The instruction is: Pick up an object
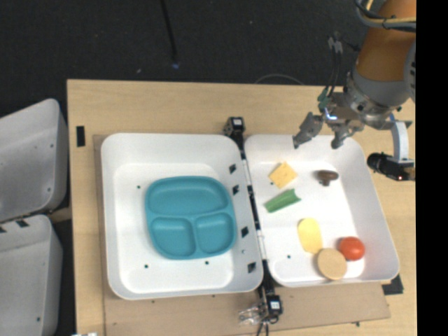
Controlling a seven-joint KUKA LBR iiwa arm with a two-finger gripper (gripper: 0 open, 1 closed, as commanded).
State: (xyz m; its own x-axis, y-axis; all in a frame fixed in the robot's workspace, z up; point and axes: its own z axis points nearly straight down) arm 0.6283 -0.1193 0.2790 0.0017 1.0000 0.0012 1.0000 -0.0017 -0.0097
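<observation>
My gripper [322,134] hangs over the back edge of the right bin [374,208], fingers spread open with nothing between them. Below it in that bin lie a yellow cheese wedge [283,175], a small brown piece [325,177] and a green strip [282,201]. Toward the front sit a pale yellow oval [309,234], a tan round disc [331,264] and a red tomato [351,248]. The brown piece is the closest item, just below and slightly right of the fingertips.
The left bin [119,257] holds a teal divided plate [189,216]. A clamp strip [246,194] runs between the two bins. White panels [28,159] stand at the far left of the bench.
</observation>
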